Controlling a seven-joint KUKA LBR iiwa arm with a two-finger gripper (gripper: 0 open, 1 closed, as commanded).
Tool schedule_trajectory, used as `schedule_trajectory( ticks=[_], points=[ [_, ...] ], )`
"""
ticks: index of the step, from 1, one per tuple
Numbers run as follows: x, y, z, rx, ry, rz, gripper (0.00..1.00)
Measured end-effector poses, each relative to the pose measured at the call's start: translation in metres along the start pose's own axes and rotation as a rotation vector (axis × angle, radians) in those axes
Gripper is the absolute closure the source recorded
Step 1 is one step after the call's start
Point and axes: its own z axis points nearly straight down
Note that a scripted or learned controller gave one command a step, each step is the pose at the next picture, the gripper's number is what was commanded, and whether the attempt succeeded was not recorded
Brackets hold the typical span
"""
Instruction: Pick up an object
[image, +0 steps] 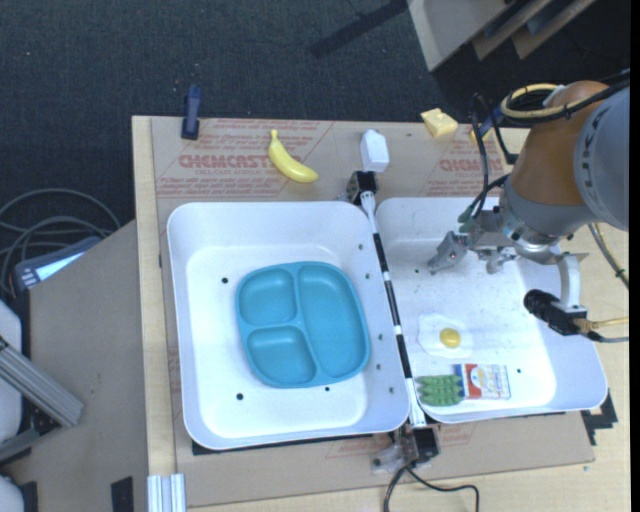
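A grey arm with an orange band reached from the right over the right shallow white bin (570, 390), its two-finger gripper (470, 256) hanging spread and holding nothing above the bin's upper part. Nearer the front of that bin lay a toy fried egg (443, 337) and, just below it, a small printed flat packet (462, 386). The left white bin (200, 240) held a blue three-compartment plastic plate (300, 323).

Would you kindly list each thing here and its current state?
Blue three-compartment plastic tray: flat in the left white bin.
Toy fried egg: flat in the right white bin.
Printed flat packet: lying near that bin's front.
Yellow toy banana: on the bench.
Gripper: above the right bin.
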Motion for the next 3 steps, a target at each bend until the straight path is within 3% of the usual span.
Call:
schedule_trajectory(
  ticks=[1, 2, 3],
  points=[
    [0.015, -0.041, 0.063, 0.003, 0.001, 0.001, 0.0],
    [-0.001, -0.083, 0.063, 0.001, 0.0, 0.002, 0.0],
    [-0.001, -0.081, 0.051, -0.003, 0.0, 0.002, 1.0]
  ],
)
